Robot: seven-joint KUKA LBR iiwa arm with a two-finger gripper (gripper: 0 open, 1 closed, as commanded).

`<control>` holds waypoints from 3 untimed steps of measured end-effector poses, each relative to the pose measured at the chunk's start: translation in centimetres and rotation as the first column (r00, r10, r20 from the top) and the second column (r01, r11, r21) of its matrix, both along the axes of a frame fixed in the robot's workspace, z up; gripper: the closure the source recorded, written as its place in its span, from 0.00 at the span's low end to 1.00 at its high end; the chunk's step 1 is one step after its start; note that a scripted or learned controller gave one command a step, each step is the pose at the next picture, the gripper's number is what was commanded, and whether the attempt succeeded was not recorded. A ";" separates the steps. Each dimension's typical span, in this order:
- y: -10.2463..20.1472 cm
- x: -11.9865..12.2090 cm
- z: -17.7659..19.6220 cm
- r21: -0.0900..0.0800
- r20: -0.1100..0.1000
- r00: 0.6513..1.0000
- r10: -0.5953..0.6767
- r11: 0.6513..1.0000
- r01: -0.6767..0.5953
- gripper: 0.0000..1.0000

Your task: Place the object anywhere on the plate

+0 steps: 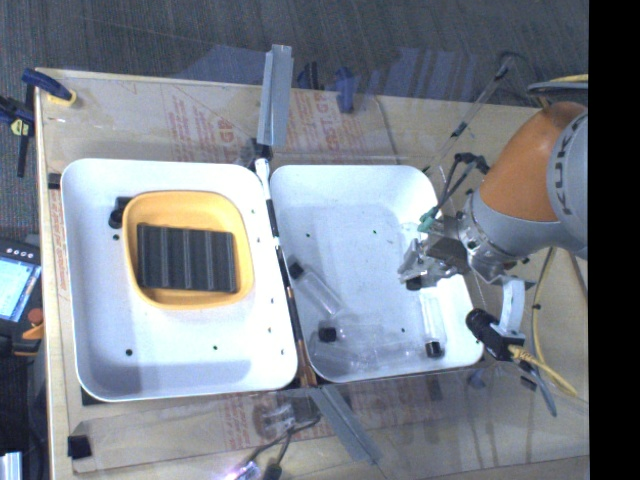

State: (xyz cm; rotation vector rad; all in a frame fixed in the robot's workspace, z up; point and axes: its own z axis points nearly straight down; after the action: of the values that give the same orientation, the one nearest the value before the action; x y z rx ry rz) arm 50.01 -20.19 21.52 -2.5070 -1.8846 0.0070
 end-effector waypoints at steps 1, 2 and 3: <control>8.7 0.2 -0.6 0.000 -0.001 0.998 0.070 0.998 -0.070 1.00; 10.8 6.9 2.2 0.000 0.004 0.985 0.173 0.985 -0.173 1.00; 19.1 11.3 1.9 0.000 0.004 0.943 0.333 0.943 -0.333 1.00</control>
State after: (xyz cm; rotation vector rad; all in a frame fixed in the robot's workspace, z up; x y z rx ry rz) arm 61.32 -1.08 23.42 -2.1545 -2.2834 0.0028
